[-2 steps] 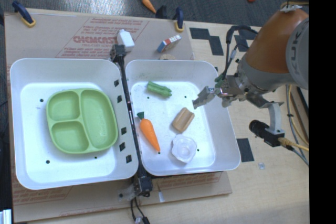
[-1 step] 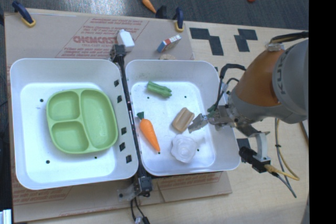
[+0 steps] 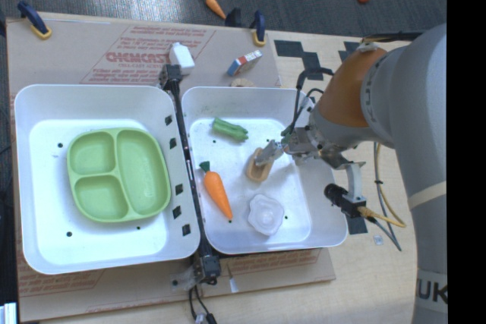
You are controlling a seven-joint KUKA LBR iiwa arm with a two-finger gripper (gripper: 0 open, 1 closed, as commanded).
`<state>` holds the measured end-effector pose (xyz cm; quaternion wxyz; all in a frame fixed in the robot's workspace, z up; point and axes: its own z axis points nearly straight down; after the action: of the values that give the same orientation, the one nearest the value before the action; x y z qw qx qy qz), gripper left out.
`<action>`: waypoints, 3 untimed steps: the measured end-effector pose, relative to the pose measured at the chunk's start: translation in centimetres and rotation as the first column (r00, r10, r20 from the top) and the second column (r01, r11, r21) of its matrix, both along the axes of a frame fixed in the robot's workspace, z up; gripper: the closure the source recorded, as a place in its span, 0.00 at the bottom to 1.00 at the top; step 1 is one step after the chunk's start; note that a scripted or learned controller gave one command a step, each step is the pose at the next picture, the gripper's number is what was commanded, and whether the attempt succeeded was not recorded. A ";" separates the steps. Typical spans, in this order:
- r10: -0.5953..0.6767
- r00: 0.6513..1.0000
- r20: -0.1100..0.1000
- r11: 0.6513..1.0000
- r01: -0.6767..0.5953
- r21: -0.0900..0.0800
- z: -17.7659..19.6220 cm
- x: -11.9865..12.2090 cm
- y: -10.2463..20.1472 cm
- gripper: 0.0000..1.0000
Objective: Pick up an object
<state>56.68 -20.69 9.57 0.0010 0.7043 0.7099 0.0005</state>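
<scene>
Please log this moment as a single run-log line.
gripper: at tan oval piece, grasp unclear | right white bin: orange carrot, green pod, clear lid

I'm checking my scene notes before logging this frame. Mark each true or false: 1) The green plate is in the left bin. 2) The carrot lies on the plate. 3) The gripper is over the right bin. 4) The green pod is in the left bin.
1) True: the plate lies in the left bin.
2) False: the carrot lies in the right bin.
3) True: the gripper is there, at a tan object.
4) False: the pod is in the right bin.
</scene>
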 end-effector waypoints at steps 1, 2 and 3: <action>0.003 1.000 0.004 1.000 -0.003 0.001 1.2 0.2 0.1 1.00; -0.002 1.000 -0.003 1.000 0.002 0.002 11.6 -7.3 4.2 1.00; 0.003 1.000 -0.004 1.000 -0.003 0.002 12.6 -7.2 4.3 1.00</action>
<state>49.43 -16.41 22.16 -0.0011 0.7033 0.7109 -0.0001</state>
